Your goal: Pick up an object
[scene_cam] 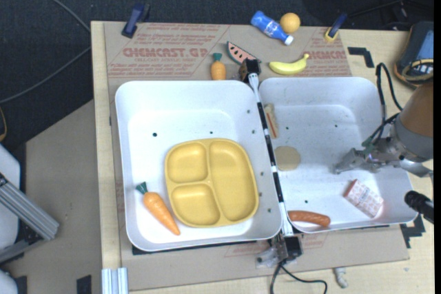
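My gripper (342,165) is low inside the right bin (324,89), near its right-hand side, reaching in from the arm (417,124) at the right edge. A pink-and-white packet (363,196) lies just below and to the right of it. A tan round disc (288,158) rests to its left by the bin's left wall. An orange-red sausage (309,219) sits at the front rim. A brown stick (271,120) lies along the left wall. I see nothing held by the gripper.
The left bin (138,113) holds a yellow divided plate (210,182) and a toy carrot (158,210). Behind the bins lie a banana (288,65), a blue bottle (270,27), an orange ball (290,22), a watermelon slice (238,51) and a small carrot (218,69).
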